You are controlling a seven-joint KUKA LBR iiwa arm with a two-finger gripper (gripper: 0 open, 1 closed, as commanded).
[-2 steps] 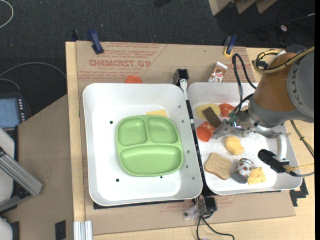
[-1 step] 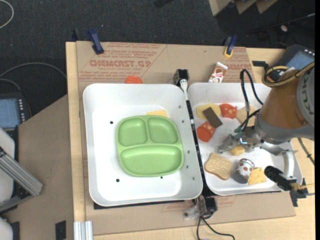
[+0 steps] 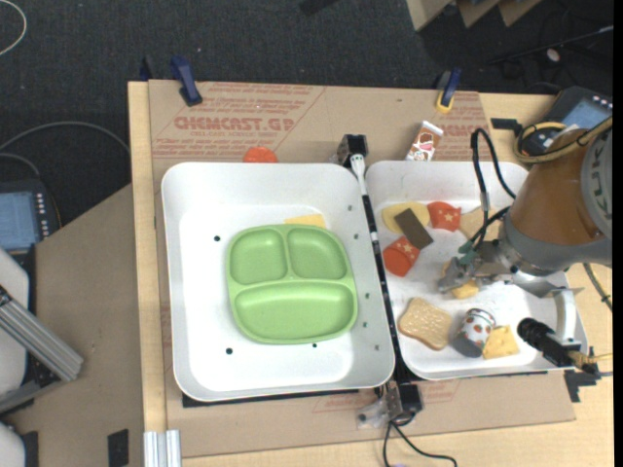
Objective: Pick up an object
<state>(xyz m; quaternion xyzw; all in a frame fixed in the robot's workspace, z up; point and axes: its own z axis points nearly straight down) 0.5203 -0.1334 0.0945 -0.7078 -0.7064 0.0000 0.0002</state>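
**Bench stock: two bins, arm over the right one**

Nearest the camera, along the bench's front edge: a tangle of cable and a black clip at the gap between the bins.

Left bin, white, shallow:
- Green divided plate, three compartments, lying flat near the bin's middle.
- Pale yellow piece, just beyond the plate's far edge, touching or nearly touching it.

Right bin, white, shallow:
- Toast-like slice, near the front edge, tilted.
- Small grey and white toy, just beside the slice toward the right edge.
- Yellow wedge, touching or just beside the toy, at the front right corner.
- Red piece, near the bin's left edge.
- Dark brown bar, lying across a yellow piece toward the far edge.
- Second red piece, just beside the bar.

Arm, grey with an orange band, entering over the bench's right edge. Pincer low over the middle of the right bin, among small yellowish items; whether it is parted or closed cannot be told, and no item is seen gripped.

Bench surface, far edge: small red and white carton, blue clamps, orange disc.
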